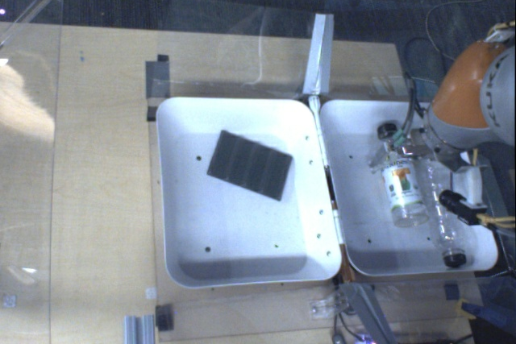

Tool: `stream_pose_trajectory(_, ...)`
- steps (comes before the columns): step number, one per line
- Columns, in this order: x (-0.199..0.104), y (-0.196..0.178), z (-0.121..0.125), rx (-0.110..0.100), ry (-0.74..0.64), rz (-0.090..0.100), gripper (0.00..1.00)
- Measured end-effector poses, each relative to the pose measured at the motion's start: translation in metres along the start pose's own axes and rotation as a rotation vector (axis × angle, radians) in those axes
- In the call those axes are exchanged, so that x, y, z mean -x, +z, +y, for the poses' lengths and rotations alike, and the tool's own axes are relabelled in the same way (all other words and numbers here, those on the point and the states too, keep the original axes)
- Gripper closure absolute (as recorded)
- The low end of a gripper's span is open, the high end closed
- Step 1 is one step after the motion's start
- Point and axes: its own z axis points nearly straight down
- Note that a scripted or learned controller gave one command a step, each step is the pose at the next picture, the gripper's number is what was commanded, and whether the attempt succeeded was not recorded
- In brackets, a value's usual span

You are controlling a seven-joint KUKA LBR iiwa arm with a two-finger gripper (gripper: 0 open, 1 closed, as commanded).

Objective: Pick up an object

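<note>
Camera view, gripper (419, 173) low in rt bin (355, 246), fingers straddling bottle (403, 191), grip state unclear, dark pad (250, 164) in lt bin (185, 254).

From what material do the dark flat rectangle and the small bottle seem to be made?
The dark rectangle in the left bin looks like matte rubber or foam, judging by faint ribbed lines and no shine; I cannot be sure. The bottle in the right bin seems clear glossy plastic with a green-white label.
</note>
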Motion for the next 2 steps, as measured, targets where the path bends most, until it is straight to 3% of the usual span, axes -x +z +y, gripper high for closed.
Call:
stream_pose_trajectory(1, -0.051, -0.091, 0.043, -0.012, -0.277, 0.004, 1.00)
stream_pose_trajectory(2, -0.053, -0.102, 0.045, -0.006, -0.281, 0.003, 1.00)
